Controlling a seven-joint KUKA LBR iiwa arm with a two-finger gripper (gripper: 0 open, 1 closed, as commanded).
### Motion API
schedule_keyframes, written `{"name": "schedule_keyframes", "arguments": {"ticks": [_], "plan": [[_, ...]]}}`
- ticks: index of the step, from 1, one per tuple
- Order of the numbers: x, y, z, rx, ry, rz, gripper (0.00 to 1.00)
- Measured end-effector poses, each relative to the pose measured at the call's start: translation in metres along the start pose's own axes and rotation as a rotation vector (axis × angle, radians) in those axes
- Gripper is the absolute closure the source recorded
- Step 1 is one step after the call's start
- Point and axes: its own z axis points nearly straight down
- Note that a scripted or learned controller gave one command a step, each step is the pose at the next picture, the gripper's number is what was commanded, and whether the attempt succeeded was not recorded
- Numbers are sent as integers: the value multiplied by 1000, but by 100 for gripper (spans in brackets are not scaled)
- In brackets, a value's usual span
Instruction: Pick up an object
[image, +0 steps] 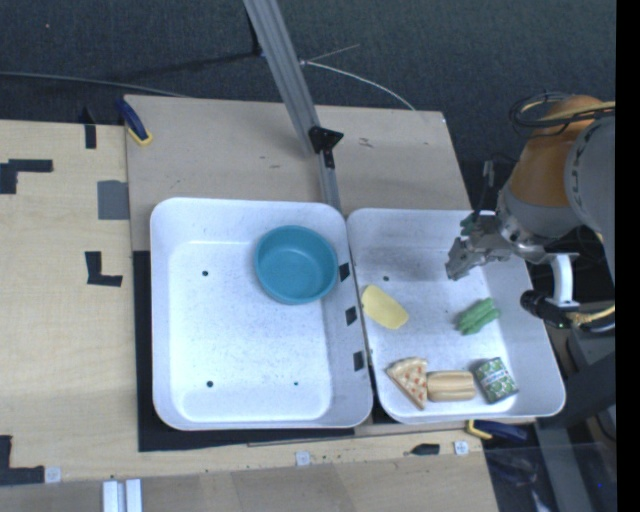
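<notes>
Gripper (462, 262) hanging over upper right part of right bin (420, 228), arm reaching in from right w/ orange band above wrist. Claw state: can't tell, too small/blurred. Nothing visibly between it.

Sitting in right bin: green veg-like toy (477, 316) just below gripper, apart from it; yellow lemon-ish piece (384, 307) near left wall; pizza slice (408, 381) touching hot dog bun (450, 385) along bottom edge; small green packet (494, 380) just right of bun.

Resting in left bin (190, 330): blue bowl (295, 263), upright, top right corner.
</notes>
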Motion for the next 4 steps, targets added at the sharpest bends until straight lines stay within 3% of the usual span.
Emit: {"name": "schedule_keyframes", "arguments": {"ticks": [1, 2, 4], "plan": [[-3, -2, -62, -6, -1, 2, 100], [-3, -1, -97, -5, 0, 2, 100], [94, 18, -105, -2, 3, -4, 100]]}}
